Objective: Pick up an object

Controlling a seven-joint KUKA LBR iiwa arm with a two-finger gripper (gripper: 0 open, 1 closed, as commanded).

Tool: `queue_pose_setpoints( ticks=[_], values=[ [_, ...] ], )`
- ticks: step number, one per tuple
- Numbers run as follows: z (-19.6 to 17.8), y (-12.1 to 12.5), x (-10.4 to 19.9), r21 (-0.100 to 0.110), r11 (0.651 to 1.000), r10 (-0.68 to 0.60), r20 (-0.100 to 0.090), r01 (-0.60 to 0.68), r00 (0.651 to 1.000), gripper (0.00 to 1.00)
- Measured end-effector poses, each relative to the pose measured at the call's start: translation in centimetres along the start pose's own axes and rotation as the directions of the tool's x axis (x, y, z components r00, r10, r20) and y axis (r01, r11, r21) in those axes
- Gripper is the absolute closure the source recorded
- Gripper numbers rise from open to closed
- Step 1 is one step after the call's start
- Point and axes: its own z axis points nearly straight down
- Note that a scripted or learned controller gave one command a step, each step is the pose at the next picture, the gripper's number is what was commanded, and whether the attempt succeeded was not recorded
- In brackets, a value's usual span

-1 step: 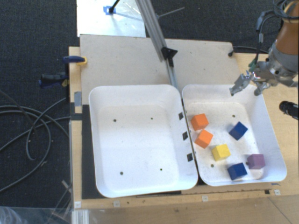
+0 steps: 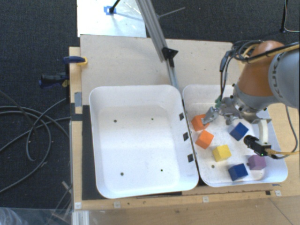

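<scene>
An orange block [image 2: 198, 122] lay in the right bin [image 2: 276, 175], near its left wall, touching the tip of the claw [image 2: 217, 113], which hung just up and to its right. Whether the claw was open or closed, I could not tell. A second orange block [image 2: 204, 139] sat just below. A yellow block [image 2: 221, 153], two blue ones [image 2: 238, 131] [image 2: 237, 171] and a purple one [image 2: 257, 162] lay farther right.

arm [image 2: 276, 74] cut off at right edge, claw [image 2: 213, 114] perhaps blurred, right bin's [image 2: 197, 95] far corner hidden

Arm (orange-banded) reaches from right, end effector [image 2: 212, 115] lowered
</scene>
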Motion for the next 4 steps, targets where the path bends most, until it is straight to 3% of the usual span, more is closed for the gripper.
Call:
queue_pose_setpoints(
  ticks=[1, 2, 3, 4],
  values=[
    [5.1, -3.1, 1.3, -0.011, 1.000, 0.006, 0.002, -0.006, 1.000, 0.00],
    [3.9, -3.0, 1.2, -0.013, 1.000, 0.003, 0.003, -0.003, 1.000, 1.00],
    [3.9, -3.0, 1.2, -0.013, 1.000, 0.003, 0.002, -0.003, 1.000, 0.00],
    [5.2, -8.4, 0.8, -0.003, 1.000, 0.008, 0.001, -0.008, 1.000, 0.00]
  ],
)
